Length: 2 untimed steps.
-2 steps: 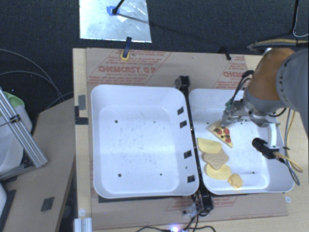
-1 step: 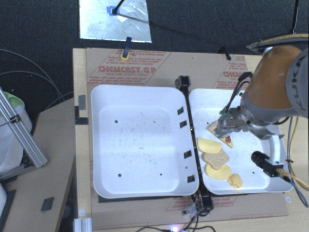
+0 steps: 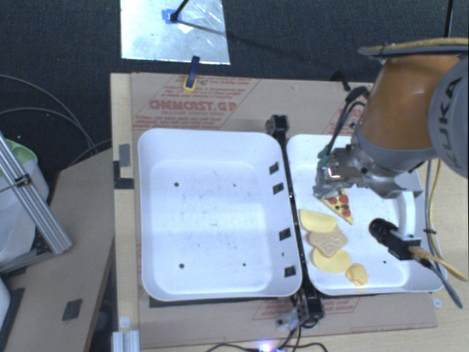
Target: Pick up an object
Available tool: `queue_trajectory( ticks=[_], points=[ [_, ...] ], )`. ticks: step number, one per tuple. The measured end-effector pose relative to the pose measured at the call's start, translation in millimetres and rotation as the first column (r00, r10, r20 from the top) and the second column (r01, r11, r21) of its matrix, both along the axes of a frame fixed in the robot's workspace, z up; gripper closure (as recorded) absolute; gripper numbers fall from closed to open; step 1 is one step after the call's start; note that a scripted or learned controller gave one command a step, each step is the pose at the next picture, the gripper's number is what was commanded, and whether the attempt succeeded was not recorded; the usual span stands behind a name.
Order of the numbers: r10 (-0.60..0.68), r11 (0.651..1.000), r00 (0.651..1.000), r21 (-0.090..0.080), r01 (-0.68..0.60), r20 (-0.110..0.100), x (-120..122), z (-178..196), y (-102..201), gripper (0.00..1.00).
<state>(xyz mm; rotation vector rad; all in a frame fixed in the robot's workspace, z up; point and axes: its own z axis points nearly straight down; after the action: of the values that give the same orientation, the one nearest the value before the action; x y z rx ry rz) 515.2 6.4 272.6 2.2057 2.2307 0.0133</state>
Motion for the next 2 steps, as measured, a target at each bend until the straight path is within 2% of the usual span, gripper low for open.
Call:
queue_trajectory(
  ticks=[1,2],
  points=[
    [0.001,1.000,1.000,0.001,-0.001,-0.003,-28.5,43.8,68.3,1.00],
    [-0.004,1.000,1.000,0.002,0.004,0.005,-27.6,154.6,90.0,1.00]
  ],
)
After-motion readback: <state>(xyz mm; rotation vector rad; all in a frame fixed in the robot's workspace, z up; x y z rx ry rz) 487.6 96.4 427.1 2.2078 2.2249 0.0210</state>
